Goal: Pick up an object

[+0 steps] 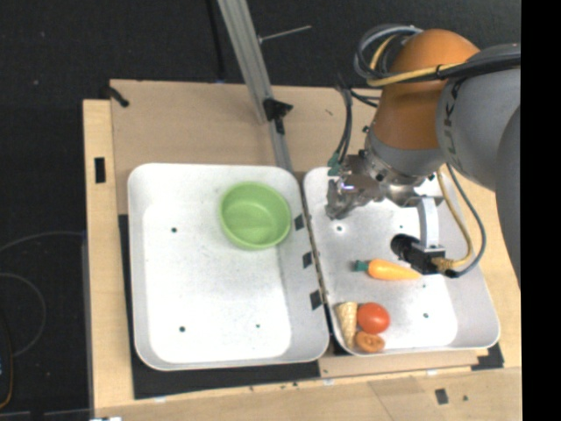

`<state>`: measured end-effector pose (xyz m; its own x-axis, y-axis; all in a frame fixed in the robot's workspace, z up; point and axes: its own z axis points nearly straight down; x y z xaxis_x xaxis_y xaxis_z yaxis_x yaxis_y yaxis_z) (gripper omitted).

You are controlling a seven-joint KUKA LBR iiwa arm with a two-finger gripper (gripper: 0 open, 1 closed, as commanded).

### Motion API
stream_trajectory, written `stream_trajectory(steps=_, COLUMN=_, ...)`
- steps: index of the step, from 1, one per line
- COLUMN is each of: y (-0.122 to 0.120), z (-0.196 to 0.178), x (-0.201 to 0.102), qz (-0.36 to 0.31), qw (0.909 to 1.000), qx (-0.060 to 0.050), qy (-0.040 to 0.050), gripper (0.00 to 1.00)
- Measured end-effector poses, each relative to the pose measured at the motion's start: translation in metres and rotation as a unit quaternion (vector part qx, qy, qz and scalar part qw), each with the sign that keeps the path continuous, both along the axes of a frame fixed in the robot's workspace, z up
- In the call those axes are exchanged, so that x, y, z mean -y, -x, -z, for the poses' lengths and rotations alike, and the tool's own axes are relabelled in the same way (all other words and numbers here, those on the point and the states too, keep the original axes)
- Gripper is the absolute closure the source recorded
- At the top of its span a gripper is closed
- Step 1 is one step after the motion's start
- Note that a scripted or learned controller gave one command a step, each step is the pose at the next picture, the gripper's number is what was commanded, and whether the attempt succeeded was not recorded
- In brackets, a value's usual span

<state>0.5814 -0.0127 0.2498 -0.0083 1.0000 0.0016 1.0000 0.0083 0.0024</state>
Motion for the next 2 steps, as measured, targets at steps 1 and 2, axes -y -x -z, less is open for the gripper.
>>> stream_trajectory(steps=1, y=-0.018, z=-0.007, x=-0.046, qz=0.0, qw=1.0, qx=0.0, qy=-0.0002, gripper=1.0)
stream_trajectory(steps=2, y=-0.04, z=-0.011, x=-0.095, qz=0.001, qw=1.0, qx=-0.001, qy=0.0001, gripper=1.0)
